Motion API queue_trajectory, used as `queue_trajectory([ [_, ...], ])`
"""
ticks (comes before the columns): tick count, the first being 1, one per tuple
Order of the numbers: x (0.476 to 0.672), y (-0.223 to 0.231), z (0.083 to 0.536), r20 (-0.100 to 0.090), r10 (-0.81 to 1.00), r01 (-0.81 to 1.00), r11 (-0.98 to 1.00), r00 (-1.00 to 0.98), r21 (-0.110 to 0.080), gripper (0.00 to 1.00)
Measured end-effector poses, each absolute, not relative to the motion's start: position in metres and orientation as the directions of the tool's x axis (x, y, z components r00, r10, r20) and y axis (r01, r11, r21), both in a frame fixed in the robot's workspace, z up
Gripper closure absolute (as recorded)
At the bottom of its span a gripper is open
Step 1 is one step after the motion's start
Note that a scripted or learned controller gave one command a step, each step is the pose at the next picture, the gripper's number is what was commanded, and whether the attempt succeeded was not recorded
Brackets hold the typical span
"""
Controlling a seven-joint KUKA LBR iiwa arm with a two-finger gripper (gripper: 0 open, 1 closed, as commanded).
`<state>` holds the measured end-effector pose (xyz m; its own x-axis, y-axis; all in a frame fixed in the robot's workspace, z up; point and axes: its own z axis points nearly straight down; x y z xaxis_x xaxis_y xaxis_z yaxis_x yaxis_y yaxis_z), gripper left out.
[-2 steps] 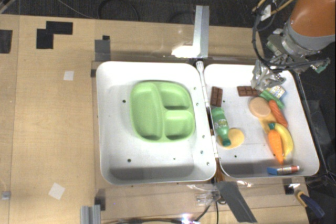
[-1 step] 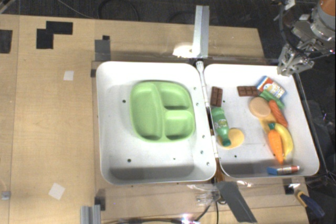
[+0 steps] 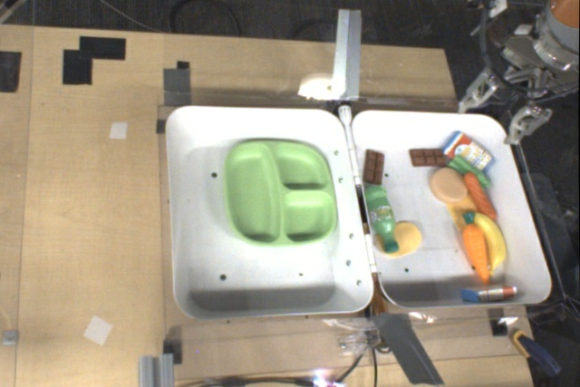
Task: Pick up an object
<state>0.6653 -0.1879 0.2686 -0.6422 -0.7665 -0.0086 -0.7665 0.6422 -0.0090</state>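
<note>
The right-hand white bin (image 3: 535, 236) holds a scatter of small play-food items. Along its left wall lie a brown chocolate bar (image 3: 373, 166) and, below it, a green bottle (image 3: 381, 217) lying on its side, with a pale yellow disc (image 3: 408, 237) just beside the bottle's lower end. Near the top sits a second small chocolate piece (image 3: 427, 157), and to its right a colourful carton (image 3: 468, 152). Below these are a tan round cookie (image 3: 447, 186), an orange carrot (image 3: 479, 195), a yellow banana (image 3: 492, 238) and another orange carrot (image 3: 474, 249) touching it. A red and blue marker (image 3: 489, 293) lies at the bin's front edge.

The left bin (image 3: 190, 267) contains a green divided plate (image 3: 277, 191).

The gripper (image 3: 509, 104) hangs above the right bin's upper right corner, outside its rim and well apart from the objects. Its two metal fingers (image 3: 526, 118) are spread apart, pointing down, with nothing between them. The grey arm (image 3: 555, 23) enters from the upper right.
</note>
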Motion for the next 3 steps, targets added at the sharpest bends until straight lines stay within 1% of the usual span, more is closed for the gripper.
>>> queue_trajectory([
  [1,0.600,-0.205,0.115,0.001,-0.682,-0.682,0.732,-0.732,0.004,0.00],
  [2,0.559,-0.205,0.090,-0.011,-0.685,-0.685,0.729,-0.729,-0.012,0.00],
  [3,0.505,-0.205,0.091,-0.011,-0.701,-0.701,0.713,-0.713,-0.015,0.00],
])
